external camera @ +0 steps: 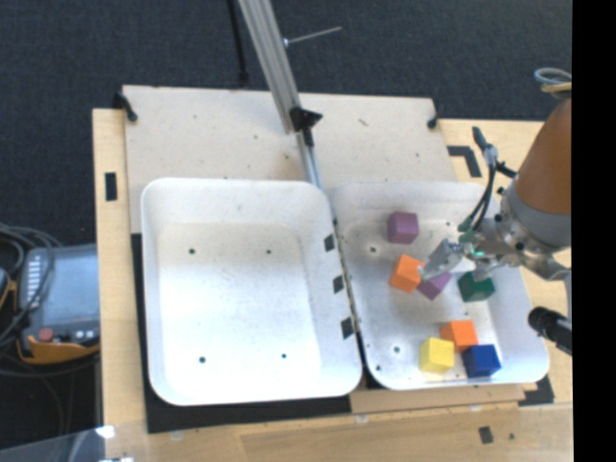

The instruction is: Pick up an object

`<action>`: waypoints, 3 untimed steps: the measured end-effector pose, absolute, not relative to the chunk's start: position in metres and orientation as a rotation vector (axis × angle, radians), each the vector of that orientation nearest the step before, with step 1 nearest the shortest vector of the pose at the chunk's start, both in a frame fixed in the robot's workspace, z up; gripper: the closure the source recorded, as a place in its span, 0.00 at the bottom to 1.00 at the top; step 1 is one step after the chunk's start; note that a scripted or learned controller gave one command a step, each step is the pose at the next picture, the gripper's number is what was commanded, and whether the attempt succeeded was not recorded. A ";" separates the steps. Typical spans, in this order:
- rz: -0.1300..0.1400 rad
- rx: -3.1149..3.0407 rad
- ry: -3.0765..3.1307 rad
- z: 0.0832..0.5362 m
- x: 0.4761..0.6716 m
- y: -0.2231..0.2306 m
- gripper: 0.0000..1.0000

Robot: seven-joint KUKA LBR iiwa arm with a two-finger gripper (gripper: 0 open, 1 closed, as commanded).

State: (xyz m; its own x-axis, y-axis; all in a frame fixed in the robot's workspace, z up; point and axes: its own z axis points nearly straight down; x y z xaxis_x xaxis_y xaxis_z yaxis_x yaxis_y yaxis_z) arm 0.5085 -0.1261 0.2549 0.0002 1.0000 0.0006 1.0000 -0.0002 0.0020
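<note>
Blocks, seven in all, lie in the right bin (pixel 380 354) of the pair on the desk (pixel 115 258).

- Purple block (pixel 402 226): upper middle of the bin, standing apart from the rest.
- Orange block (pixel 406 272): middle of the bin, tilted, just beside a second, smaller purple block (pixel 434 284) to its right; whether the two touch cannot be told.
- Green block (pixel 475 287): just right of the small purple one, partly under the wrist hardware.
- Yellow block (pixel 436 354), another orange block (pixel 464 333) and a blue block (pixel 482 360): clustered close together at the near right corner of the bin.

Tool (pixel 445 256): reaches in from the right, low over the middle of the bin, its grey tip directly above the small purple block and near the tilted orange one. Its opening cannot be told (the fingers blur into the wrist fittings), and no block is clearly seen between them.

Arm (pixel 549 176): orange band and grey wrist at the right edge, with cables looping above.

Left bin (pixel 159 219): white, shallow, speckled floor.

Other items: a slanted metal rail (pixel 269 51) rising from the back of the desk; a grey handheld controller (pixel 58 296) off the left side.
</note>
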 end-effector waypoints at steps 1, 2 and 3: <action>-0.007 2.226 2.221 0.194 0.501 -0.127 0.00; -0.007 2.226 2.220 0.137 0.508 -0.133 0.00; -0.001 2.223 2.215 0.097 0.509 -0.135 0.00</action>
